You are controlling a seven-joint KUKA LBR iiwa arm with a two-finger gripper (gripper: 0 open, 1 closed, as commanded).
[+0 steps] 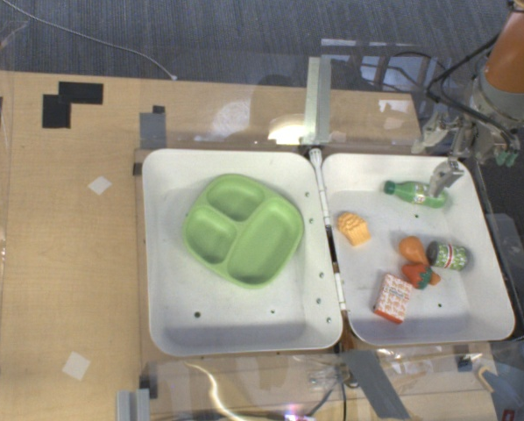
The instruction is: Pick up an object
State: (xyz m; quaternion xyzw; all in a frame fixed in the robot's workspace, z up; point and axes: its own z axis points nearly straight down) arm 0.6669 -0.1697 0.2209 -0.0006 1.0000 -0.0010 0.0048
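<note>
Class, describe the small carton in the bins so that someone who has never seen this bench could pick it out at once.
Start with the right-hand white bin, the one without the green divided plate. Look to the edge nearest the camera, where a small red and white carton lies flat. It is the one boxy, printed thing there; its neighbours, the orange toy and the dark can, are rounded.

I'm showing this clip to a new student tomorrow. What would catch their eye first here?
Most likely the bright green divided plate, alone in the left bin. Next, the small colourful items scattered in the right bin: a green bottle at the back, a yellow block, a carrot, a can and a red-and-white box. The gripper hangs over the bottle's right end.
</note>
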